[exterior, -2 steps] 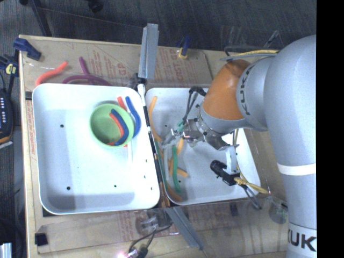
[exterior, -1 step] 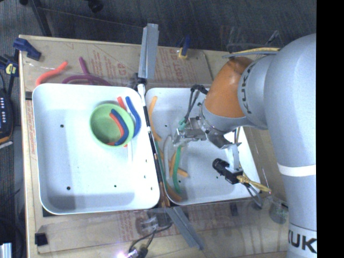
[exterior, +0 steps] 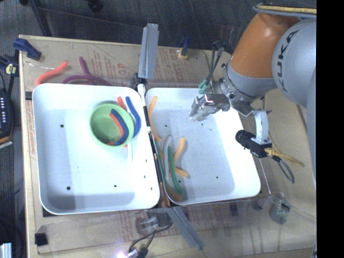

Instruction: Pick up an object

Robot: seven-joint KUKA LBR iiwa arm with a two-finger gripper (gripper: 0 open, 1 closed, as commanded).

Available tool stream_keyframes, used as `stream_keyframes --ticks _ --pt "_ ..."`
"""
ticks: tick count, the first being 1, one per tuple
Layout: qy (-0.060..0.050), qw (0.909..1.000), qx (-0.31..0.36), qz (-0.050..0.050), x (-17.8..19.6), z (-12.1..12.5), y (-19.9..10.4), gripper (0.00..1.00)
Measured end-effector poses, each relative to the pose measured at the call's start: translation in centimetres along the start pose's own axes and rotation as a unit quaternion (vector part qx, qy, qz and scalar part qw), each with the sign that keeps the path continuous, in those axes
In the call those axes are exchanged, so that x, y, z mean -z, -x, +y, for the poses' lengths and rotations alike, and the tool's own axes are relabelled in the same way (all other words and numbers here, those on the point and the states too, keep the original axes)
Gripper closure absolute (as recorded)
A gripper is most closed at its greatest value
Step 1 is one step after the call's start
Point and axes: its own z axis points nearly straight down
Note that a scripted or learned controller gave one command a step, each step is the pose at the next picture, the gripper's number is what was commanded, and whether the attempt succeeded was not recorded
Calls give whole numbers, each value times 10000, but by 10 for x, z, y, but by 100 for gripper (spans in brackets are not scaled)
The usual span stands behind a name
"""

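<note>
My gripper (exterior: 201, 110) hangs over the upper middle of the right bin (exterior: 236, 168), above bare white floor, with nothing seen between its fingers. Several thin flexible sticks lie along the right bin's left side: a green one (exterior: 173, 168), an orange one (exterior: 180, 147), a grey one (exterior: 164, 152) and an orange one (exterior: 152, 109) near the top left corner. In the left bin (exterior: 70, 165) sits a green bowl (exterior: 106, 123) with a red strip (exterior: 119, 125) and a blue strip (exterior: 134, 117) draped on it.
A grey divider bar (exterior: 148, 50) rises between the bins at the back. Orange and purple cords (exterior: 80, 75) lie on the bench behind the left bin. Clamps sit at the bench's corners.
</note>
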Motion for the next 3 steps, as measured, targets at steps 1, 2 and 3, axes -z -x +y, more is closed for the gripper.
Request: stream_keyframes --ticks 1,2,3 --pt "-2 10000 0 1 0 0 0 0" --pt "8 9986 -529 -18 -189 10 11 0" --pt "6 9987 -509 -35 -179 11 12 100"
